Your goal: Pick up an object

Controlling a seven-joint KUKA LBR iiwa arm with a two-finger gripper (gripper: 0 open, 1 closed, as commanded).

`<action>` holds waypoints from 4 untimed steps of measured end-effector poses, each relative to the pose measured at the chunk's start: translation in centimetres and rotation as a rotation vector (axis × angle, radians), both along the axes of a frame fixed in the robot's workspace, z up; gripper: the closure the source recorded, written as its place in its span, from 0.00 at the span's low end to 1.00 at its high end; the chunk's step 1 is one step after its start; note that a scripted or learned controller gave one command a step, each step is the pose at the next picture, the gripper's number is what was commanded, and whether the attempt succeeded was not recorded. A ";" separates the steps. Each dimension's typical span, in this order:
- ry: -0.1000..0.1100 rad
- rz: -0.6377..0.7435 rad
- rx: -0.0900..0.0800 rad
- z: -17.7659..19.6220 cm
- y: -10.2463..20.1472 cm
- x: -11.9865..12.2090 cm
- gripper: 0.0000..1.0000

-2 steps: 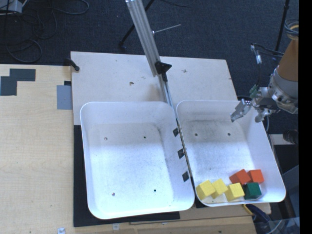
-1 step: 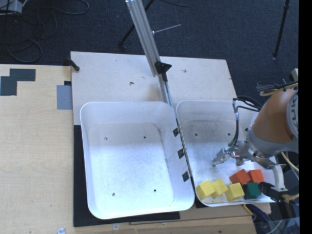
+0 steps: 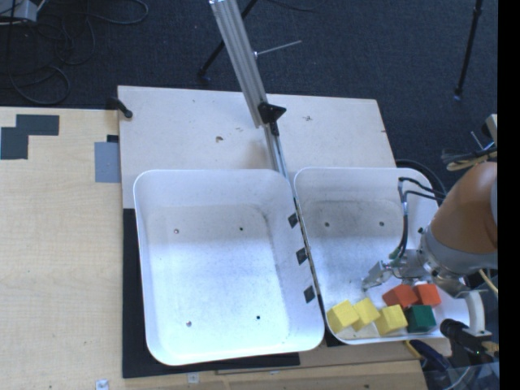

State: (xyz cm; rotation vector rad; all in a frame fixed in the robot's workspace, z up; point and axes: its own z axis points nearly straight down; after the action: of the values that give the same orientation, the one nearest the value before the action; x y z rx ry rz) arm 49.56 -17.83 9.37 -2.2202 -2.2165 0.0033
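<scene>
White bins (image 3: 162, 218) sit on a pale wooden bench (image 3: 57, 242) over dark carpet (image 3: 366, 31); claw (image 3: 380, 276) state unclear.

Two white bins (image 3: 213, 344) side by side; three yellow blocks (image 3: 343, 315), two orange-red blocks (image 3: 400, 296), one green block (image 3: 421, 318) clustered in the right-hand one.

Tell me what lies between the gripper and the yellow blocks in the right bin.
Nothing: in the camera view only bare white floor of the right bin separates the gripper from the yellow blocks, which sit in the bin's near corner beside the orange and green blocks.
</scene>
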 end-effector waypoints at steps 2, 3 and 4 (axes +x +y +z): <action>-0.010 -0.003 -0.007 8.3 -0.5 3.9 0.00; 0.000 0.003 -0.001 8.8 -0.1 3.7 1.00; 0.000 0.009 0.003 5.6 7.4 7.0 1.00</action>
State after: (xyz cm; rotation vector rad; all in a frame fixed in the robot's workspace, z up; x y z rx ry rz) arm 56.59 -10.44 14.98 -2.2092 -2.2244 0.0002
